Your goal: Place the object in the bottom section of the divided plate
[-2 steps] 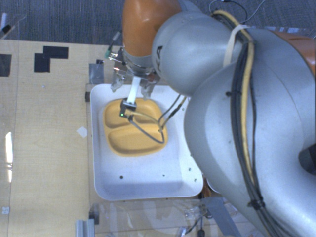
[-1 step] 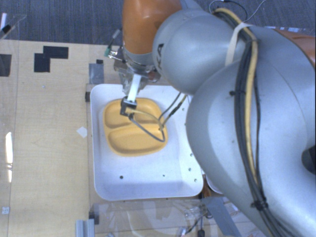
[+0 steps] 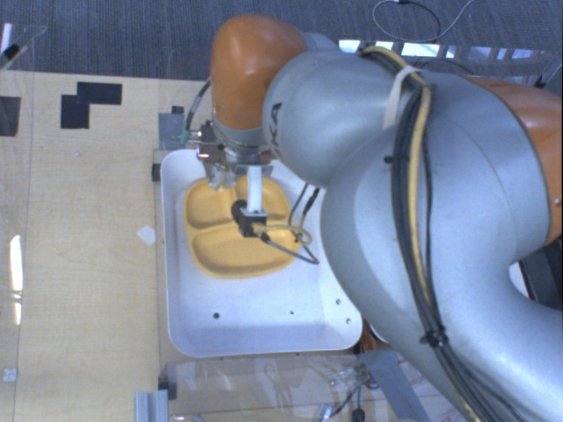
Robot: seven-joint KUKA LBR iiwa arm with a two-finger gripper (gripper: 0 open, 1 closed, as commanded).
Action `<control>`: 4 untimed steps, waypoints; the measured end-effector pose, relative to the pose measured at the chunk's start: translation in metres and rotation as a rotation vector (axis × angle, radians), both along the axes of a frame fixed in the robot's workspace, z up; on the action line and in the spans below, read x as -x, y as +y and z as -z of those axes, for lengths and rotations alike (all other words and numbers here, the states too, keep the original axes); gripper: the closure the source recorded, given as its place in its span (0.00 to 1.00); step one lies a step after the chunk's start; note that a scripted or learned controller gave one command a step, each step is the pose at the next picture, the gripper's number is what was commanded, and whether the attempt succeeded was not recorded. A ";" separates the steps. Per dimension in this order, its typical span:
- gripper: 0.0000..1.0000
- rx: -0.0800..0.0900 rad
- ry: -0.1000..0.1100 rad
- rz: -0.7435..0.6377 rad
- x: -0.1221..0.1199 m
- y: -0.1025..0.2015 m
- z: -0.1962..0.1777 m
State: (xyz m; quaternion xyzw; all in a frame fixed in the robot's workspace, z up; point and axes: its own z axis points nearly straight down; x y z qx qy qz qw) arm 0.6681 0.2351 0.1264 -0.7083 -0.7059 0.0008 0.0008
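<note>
Yellow divided plate [image 3: 215, 251] is sitting in the far half of the white bin [image 3: 255, 319]. I'm seeing the gripper [image 3: 222, 176] hovering over its upper sections, and I cannot tell how open it is or whether it's holding anything.

Bulky grey arm [image 3: 352, 130] with an orange band [image 3: 251, 60] and dark cables [image 3: 412, 200] strapped alongside.

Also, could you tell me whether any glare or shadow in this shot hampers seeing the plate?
In the camera view, no glare on the yellow plate; a soft shadow greys the near end of the white bin, beside the arm.
</note>
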 end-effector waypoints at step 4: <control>1.00 -0.002 0.002 0.000 -0.001 0.001 -0.016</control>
